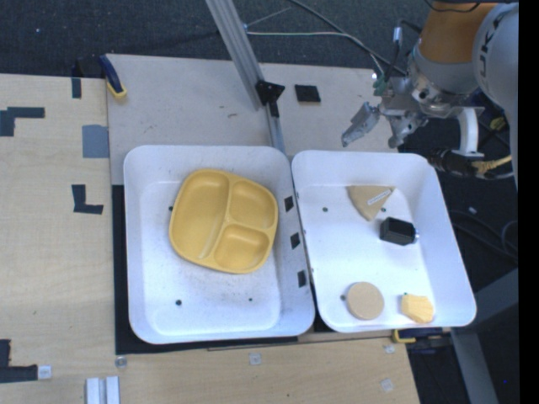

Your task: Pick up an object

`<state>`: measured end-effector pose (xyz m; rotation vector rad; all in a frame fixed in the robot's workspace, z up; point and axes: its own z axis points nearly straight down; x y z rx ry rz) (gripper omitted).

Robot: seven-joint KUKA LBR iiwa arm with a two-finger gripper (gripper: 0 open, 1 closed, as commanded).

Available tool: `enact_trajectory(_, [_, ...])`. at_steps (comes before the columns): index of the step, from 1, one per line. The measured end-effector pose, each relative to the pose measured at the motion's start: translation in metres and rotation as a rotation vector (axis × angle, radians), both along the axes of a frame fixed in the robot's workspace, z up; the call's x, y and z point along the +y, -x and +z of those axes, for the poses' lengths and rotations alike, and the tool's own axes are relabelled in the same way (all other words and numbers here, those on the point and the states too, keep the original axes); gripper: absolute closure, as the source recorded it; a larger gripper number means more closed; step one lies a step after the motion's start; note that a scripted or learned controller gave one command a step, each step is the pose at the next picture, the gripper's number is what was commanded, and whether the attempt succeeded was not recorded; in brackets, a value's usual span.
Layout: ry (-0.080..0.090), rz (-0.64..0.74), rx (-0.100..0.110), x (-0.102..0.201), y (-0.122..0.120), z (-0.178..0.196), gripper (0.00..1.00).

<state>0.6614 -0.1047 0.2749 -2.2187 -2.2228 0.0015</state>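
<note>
Nearest the camera, along the front of the right-hand bin, sit a round tan disc and, just beside it to the right, a small yellow chunk close to the front corner.

Left to right from there: the left-hand bin holds a yellow divided plate, lying flat toward its rear half. The right-hand bin holds, besides the two front items, a tan wedge near the back and a small black block just in front of it, near but apparently not touching. Any of these could serve as the pick target.

The gripper hangs beyond the rear rim of the right-hand bin, fingers spread apart and holding nothing.

Risks, as judgement: wedge and block sit close, so a descent on either may nudge the other. The disc lies low and flat; fingers could close above it. The chunk's corner position may bring a finger against the wall.
</note>
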Motion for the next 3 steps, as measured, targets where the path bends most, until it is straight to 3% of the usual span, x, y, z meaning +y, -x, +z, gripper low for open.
enact_trajectory(2, [0.001, -0.001, 0.004, 0.011, 0.015, -0.097, 0.00])
enact_trajectory(3, [0.001, 0.000, 0.005, 0.010, 0.010, -0.160, 0.00])
